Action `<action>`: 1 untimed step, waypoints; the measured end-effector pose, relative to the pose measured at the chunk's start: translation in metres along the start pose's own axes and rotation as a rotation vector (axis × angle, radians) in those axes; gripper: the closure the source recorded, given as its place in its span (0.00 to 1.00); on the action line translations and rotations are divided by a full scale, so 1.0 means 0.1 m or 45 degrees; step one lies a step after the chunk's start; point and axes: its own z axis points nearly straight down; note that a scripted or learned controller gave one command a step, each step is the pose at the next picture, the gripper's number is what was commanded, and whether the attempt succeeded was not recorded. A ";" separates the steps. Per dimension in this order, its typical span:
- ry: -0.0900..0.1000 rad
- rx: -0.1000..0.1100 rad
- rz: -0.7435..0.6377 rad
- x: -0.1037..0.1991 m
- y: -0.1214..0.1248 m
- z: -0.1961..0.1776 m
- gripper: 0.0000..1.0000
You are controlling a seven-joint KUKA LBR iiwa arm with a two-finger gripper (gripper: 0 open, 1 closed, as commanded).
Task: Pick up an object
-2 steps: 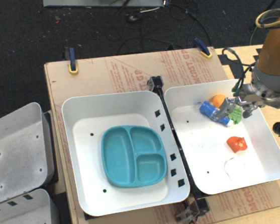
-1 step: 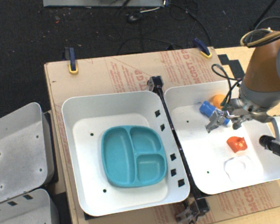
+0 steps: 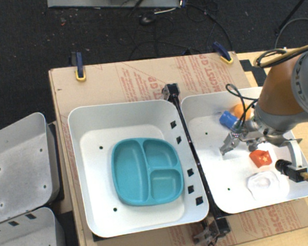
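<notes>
White plastic forms two shallow bins on a cardboard-topped bench (image 3: 114, 74), and nearest the bottom edge of the frame, in the lower right corner of the right bin (image 3: 208, 107), lies a white lid-like piece (image 3: 261, 183). Just above it sits a red block (image 3: 261, 158), and further up, towards the middle right of the frame, a blue piece (image 3: 227, 119) lies touching an orange piece (image 3: 238, 110). These four are the candidates for picking, all clustered in the right half of that bin. The gripper (image 3: 235, 140) hangs low among them, between the blue piece and the red block, with the grey and orange arm (image 3: 286, 89) coming in from the right edge; whether its fingers are apart or closed I cannot tell, and nothing can be seen held between them. I judge the tool sits low because a grasp is being tried here.

Left of centre, the left bin (image 3: 82, 128) holds a teal divided tray (image 3: 147, 170), well apart from the gripper. The bins touch along a dark seam, so that wall limits sideways travel. Open floor lies in the right bin's left part; the lid's corner is tight against two walls. At the top, two clamps (image 3: 79, 66) pin the cardboard.
</notes>
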 end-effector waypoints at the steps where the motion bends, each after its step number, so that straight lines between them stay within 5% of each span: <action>1: -0.002 -0.007 0.000 0.00 0.01 -0.14 1.00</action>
